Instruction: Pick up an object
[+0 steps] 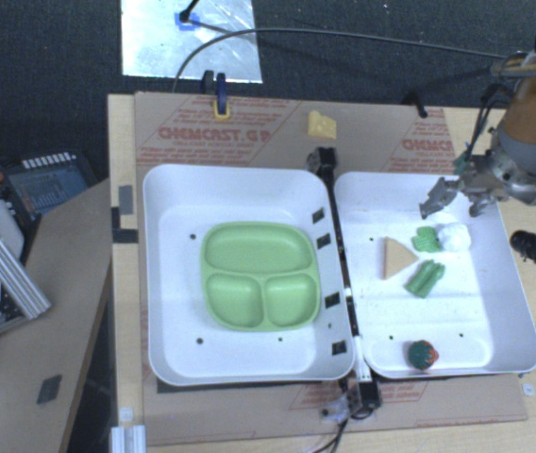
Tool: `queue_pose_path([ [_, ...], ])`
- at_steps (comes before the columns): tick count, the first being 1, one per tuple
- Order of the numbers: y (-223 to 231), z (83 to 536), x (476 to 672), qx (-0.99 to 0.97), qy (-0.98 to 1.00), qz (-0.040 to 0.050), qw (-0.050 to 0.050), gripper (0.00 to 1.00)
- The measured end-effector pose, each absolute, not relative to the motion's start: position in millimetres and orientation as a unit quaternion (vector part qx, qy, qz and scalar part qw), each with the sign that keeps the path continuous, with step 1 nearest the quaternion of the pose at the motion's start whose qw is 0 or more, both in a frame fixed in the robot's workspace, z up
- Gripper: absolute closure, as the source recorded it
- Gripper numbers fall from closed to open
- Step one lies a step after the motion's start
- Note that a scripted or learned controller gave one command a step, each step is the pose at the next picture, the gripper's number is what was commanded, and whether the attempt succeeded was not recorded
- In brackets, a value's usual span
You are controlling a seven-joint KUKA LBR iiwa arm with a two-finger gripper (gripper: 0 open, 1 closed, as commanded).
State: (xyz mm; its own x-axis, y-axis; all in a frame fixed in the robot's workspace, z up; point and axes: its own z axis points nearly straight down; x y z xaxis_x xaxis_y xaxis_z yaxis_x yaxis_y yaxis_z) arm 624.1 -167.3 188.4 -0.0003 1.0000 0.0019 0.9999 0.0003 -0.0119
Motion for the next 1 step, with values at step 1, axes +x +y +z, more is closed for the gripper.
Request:
queue_pose_path([
  [1, -166.8, 197.0, 627.2, -0.706, -0.708, -0.0003, -0.001, 0.00],
])
